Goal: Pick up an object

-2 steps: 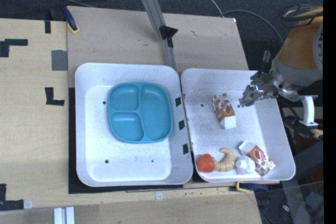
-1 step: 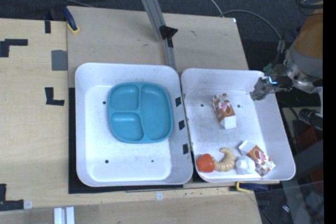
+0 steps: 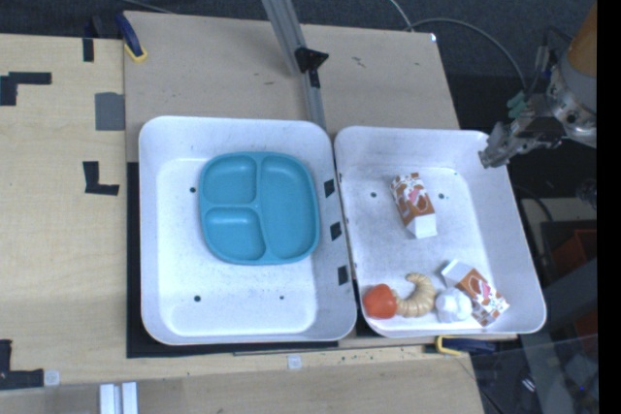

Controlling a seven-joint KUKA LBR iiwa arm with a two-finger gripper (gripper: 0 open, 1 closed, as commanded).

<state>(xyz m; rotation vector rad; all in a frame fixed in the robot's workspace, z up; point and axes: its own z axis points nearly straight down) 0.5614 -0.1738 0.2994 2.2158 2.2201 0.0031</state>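
I see the gripper [image 3: 497, 150] at the right bin's [image 3: 369, 160] upper right rim, can't tell its state, 2 cartons [image 3: 413, 205] below.

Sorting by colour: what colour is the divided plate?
Light blue plate, shown in the camera view.

Even overhead light, soft shadows, slightly grainy.

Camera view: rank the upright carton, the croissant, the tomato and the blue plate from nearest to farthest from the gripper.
The gripper sits at the right bin's upper right edge.
1. Upright carton, mid right bin.
2. Croissant, along that bin's lower edge.
3. Tomato, just left of the croissant, lower left corner.
4. Blue plate, in the left bin, farthest.
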